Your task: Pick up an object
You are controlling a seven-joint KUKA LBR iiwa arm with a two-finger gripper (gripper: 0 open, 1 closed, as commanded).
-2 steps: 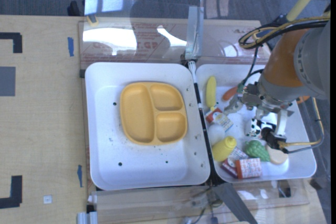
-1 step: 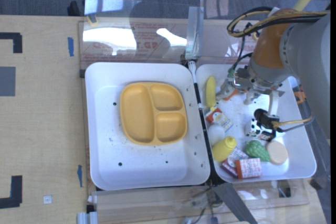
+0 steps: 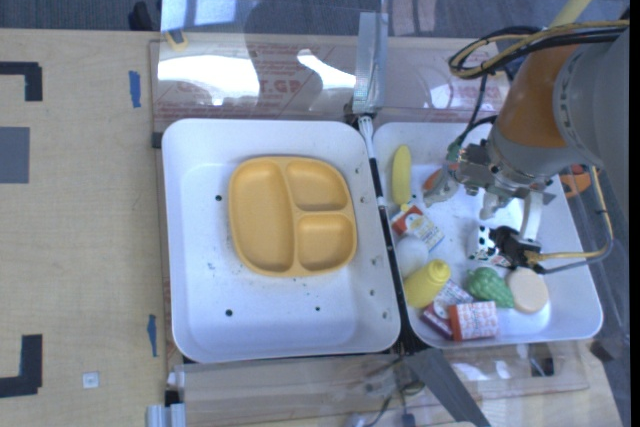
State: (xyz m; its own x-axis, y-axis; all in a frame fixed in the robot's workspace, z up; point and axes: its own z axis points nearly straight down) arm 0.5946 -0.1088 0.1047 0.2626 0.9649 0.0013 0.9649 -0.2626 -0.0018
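Camera view shows the claw [image 3: 507, 215] low inside the right bin [image 3: 585, 310], and I cannot tell its state, because the wrist hides much of it. Just below the claw lies a small black and white toy [image 3: 488, 242], which I judge to be the object the arm aims at, since it is the nearest thing. A little further below the claw are a green toy [image 3: 489, 284] and a pale round piece [image 3: 529, 294], touching each other. Down and to the left of the claw stand a yellow bottle [image 3: 425, 281] and a red can [image 3: 472, 320], packed close, so a clean grasp there looks difficult. To the left of the claw a yellow banana [image 3: 401, 174] lies along the bin wall, with a small packet [image 3: 417, 227] beneath it. Far to the left of the claw, the left bin [image 3: 190, 245] holds a yellow divided plate [image 3: 293, 215]. Both bins rest on the table [image 3: 80, 215].
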